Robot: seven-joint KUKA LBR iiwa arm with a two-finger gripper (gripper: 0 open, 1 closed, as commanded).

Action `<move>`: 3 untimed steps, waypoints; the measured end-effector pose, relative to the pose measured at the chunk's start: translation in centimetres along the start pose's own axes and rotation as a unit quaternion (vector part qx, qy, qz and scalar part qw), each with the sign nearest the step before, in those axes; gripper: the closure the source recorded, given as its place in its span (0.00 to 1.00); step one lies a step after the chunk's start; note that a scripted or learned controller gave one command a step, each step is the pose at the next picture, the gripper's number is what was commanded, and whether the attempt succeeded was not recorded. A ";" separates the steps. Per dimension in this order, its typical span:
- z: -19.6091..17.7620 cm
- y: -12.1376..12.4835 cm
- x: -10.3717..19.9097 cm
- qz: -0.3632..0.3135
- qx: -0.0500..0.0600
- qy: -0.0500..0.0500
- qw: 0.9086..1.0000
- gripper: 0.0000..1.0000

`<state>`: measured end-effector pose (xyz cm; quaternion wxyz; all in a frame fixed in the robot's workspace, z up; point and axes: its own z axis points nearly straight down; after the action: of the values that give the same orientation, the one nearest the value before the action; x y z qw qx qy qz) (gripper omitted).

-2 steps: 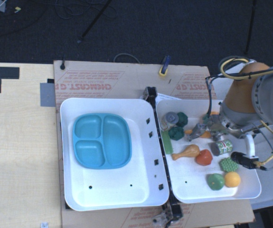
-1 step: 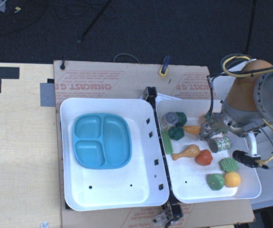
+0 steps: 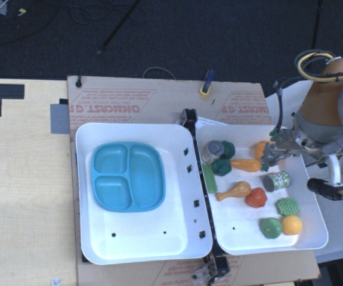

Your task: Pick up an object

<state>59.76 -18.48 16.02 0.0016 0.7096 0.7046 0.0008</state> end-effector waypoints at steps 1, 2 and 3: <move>-5.0 0.8 -0.8 -0.003 0.000 0.000 1.000 1.00; -6.8 0.8 -1.0 -0.003 0.002 0.001 1.000 1.00; -6.0 -0.6 4.9 -0.005 0.004 0.002 1.000 1.00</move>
<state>59.17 -13.57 22.02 -0.0027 0.7058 0.7084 -0.0005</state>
